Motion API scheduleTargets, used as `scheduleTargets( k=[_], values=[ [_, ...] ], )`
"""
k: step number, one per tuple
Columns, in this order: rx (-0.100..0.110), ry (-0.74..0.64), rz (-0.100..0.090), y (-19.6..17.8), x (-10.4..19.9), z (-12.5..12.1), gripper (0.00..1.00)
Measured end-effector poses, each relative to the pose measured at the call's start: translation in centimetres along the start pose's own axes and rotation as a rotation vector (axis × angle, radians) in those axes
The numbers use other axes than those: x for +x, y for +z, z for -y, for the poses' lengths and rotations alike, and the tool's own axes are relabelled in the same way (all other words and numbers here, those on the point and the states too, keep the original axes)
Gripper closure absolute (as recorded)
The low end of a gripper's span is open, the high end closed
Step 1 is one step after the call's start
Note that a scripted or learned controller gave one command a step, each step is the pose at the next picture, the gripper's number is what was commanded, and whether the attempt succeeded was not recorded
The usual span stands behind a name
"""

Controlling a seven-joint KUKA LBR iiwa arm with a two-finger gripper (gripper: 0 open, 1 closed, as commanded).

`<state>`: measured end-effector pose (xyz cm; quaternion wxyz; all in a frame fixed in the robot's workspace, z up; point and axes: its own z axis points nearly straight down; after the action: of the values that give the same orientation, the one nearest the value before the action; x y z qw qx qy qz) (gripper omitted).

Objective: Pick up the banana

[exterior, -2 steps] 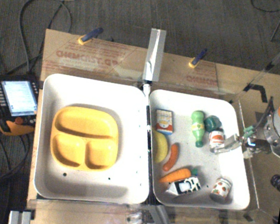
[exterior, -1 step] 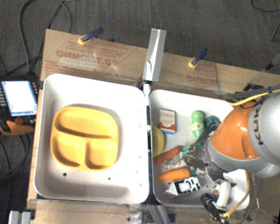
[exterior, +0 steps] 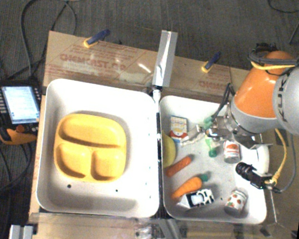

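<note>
Banana (exterior: 168, 149) lies against the left wall of the right bin (exterior: 257, 216), so it is hard to reach. The gripper (exterior: 210, 132) hangs near the bin's top middle, well apart; I cannot tell its grip. Two carrots (exterior: 178, 166) lie beside the banana.

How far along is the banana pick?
Nothing looks done: the banana lies against the right bin's left wall, beside a carrot. In hand: the gripper hovers over the bin's upper middle, away from it. Left: approach, grasp, lift.
</note>
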<state>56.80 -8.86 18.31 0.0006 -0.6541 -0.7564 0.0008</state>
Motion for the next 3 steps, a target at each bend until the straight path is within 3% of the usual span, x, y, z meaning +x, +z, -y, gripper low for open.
scheduleTargets(
  k=[1,2,3],
  values=[
    [0.003,-0.011,-0.001,-0.3,1.0,8.4,0.00],
    [0.003,0.067,0.000,0.1,11.3,6.1,0.00],
    [0.003,-0.137,0.000,0.1,13.6,6.6,0.00]
  ],
)
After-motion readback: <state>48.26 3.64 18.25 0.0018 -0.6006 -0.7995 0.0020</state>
